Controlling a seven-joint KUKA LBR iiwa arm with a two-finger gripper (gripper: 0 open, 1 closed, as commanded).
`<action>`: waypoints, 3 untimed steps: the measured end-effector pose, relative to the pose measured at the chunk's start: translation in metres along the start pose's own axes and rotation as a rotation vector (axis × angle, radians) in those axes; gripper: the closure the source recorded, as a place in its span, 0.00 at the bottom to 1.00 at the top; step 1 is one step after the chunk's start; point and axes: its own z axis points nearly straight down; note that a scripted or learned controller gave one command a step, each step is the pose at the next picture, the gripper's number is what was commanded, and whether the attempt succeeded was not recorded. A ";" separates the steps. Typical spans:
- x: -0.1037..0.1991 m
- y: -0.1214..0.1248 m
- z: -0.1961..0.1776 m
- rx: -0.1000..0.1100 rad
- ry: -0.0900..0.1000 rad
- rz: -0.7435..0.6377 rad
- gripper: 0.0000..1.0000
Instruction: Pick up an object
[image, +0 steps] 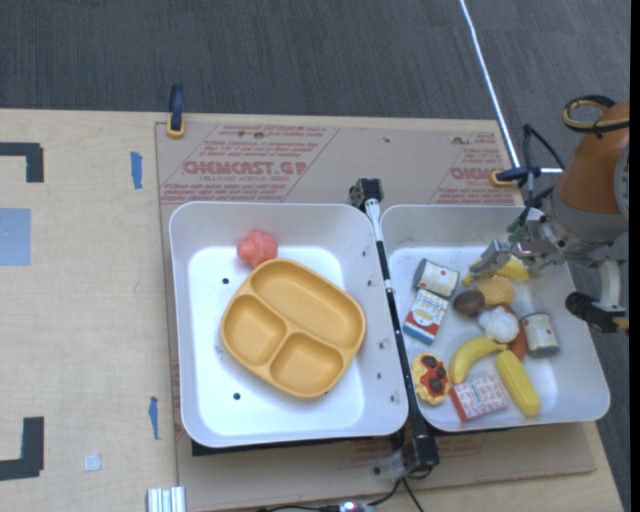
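A: Where had the arm (590, 190) got to?

B: Came in from 3 o'clock, hung over the 1 o'clock corner of the right bin (575, 405). Jaws low there, above a small yellow piece (515, 269). Could not tell whether spread or pressed together; too small and cluttered. Nothing seen pinched.

A: And the things to pick?

B: All heaped in that right bin. Towards 9 o'clock from the jaws, a small tin (436, 275), with a milk carton (427, 313) just under it. At the bin's middle, a brown ball (468, 302), an orange lump (496, 291) and a white ball (499, 324), touching or nearly so. At 3 o'clock of those, a can (540, 335).

A: Lower down?

B: Towards 6 o'clock, a banana (472, 355), a cob of corn (518, 382), a pizza slice (432, 378) and a red box (478, 398), packed close.

A: Left bin (180, 300)?

B: Held a yellow divided plate (292, 328) at its middle, and a pink lump (257, 246) at the plate's 11 o'clock, just touching its rim. Both bins sat side by side on the desk (80, 300).
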 end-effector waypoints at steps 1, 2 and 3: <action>0.000 0.000 -0.010 -0.001 -0.001 -0.001 1.00; 0.000 0.000 -0.009 0.000 -0.001 -0.001 0.00; 0.067 -0.032 0.013 0.003 0.000 0.000 0.00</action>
